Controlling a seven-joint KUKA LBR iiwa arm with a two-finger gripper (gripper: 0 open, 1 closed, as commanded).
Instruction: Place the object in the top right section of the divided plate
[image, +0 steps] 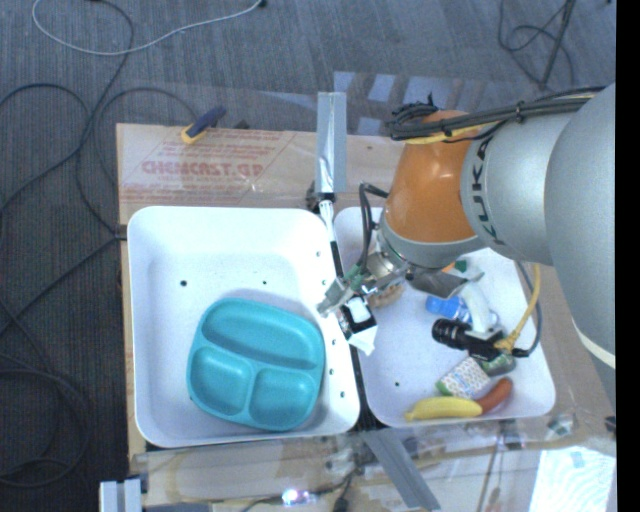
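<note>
You have two white bins side by side on the bench. The left bin (160, 260) carries the teal plate (258, 365), lying flat toward the bin's near right part, with one long section along its upper side and two smaller sections below it. Nothing lies in any of the plate's sections.

The arm (500, 180) comes in from the right, its orange band sitting over the upper part of the right bin (400, 375). The gripper (352, 300) hangs over the rim where the two bins meet, just up and right of the plate's upper right corner. Whether it is spread or pressed together you cannot tell from here; the wrist and its fittings crowd that spot. A small white piece (362, 343) shows just below the gripper, at the left edge of the right bin, but you cannot tell whether it is gripped or merely lying there.

The loose things sit in the right bin, all to the right of the gripper and apart from it. A banana (443, 408) lies at the near edge, with a red sausage-shaped item (495, 394) touching its right end. A patterned packet (461, 378) rests just above them. A black bottle (462, 337) lies on its side further up, and a blue-and-white item (458, 305) sits above that, close under the wrist.
</note>
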